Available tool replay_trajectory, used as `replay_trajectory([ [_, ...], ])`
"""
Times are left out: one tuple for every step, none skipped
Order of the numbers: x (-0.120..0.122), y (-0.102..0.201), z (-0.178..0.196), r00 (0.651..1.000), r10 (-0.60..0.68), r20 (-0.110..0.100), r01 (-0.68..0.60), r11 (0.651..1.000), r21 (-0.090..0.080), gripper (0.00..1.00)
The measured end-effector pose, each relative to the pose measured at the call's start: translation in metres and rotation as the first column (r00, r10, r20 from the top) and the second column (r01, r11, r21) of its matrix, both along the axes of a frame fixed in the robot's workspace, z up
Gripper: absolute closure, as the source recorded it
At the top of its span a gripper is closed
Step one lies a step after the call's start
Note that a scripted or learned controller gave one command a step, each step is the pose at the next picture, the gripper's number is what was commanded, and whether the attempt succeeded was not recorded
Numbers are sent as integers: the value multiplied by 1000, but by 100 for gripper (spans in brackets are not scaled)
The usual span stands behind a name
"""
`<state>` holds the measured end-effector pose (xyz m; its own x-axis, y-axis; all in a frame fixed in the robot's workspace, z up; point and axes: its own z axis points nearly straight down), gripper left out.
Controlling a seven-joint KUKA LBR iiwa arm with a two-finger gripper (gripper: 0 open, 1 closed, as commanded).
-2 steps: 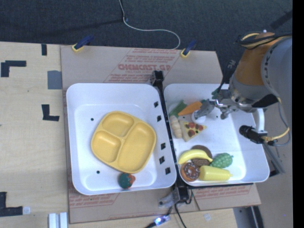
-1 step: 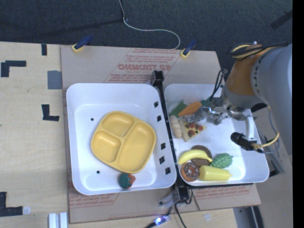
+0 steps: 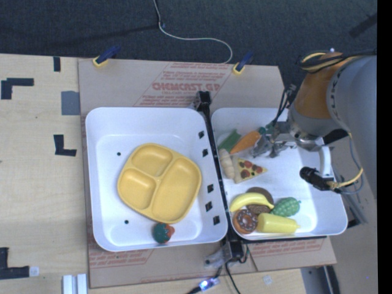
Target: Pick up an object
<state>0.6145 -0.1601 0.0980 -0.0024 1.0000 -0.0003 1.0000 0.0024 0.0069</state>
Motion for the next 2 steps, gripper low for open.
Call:
replay_trajectory([
  [-4, 4, 61, 1000, -1, -5, 1, 1000, 0, 100],
  [-2, 15, 114, 1000, 1, -4, -1, 1000, 0, 100],
])
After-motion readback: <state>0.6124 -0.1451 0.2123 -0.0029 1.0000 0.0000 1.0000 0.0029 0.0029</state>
